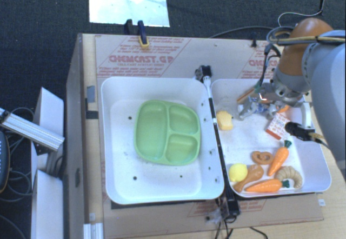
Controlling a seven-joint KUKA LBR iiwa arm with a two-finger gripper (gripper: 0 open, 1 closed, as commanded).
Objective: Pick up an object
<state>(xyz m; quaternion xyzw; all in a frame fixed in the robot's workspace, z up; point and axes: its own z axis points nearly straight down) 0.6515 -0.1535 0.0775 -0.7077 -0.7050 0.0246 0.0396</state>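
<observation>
Lowest in the right bin (319, 181), along its front wall: a lying carrot (265, 186) with its green top to the right, a croissant (289, 174) just behind that top, a yellow lemon (238, 172) and a brown drumstick (247, 176) touching the lemon's right side. A little further back sit a pretzel (263, 157) and a second carrot (279, 159), tilted, leaves pointing up and right. Yellow cheese wedge (224, 120) lies near the bin's left wall, apart from the rest. Red-and-white packet (277, 125) lies toward the right side, just below the gripper.

Gripper (250, 108) hangs low over the back part of the right bin, the grey arm (324, 70) with its orange band (303, 38) coming in from the right. Whether the fingers are spread or closed cannot be told; nothing is seen between them. An orange stick-like piece (246, 94) lies just behind the gripper.

Left bin (116, 178) holds a green divided plate (167, 132), flat, roughly centred, three compartments facing up. Both bins rest side by side on a cardboard-covered bench (162, 57).
</observation>
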